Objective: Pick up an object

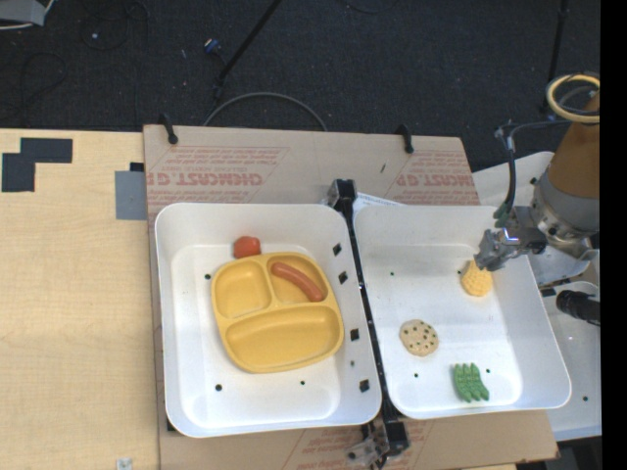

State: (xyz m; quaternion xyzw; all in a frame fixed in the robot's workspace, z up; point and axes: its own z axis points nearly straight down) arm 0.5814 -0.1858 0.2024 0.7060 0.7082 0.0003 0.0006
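Cardboard sheet (294, 169) under white bins (196, 233) reads mirrored "CHEMCAST GP"

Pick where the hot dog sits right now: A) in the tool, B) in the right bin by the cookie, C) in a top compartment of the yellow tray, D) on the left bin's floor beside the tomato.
C: the hot dog lies in the upper right compartment of the yellow tray, in the left bin.

arm (566, 199): grey casing | orange band above wrist | black cable | tool (490, 251): metallic grey
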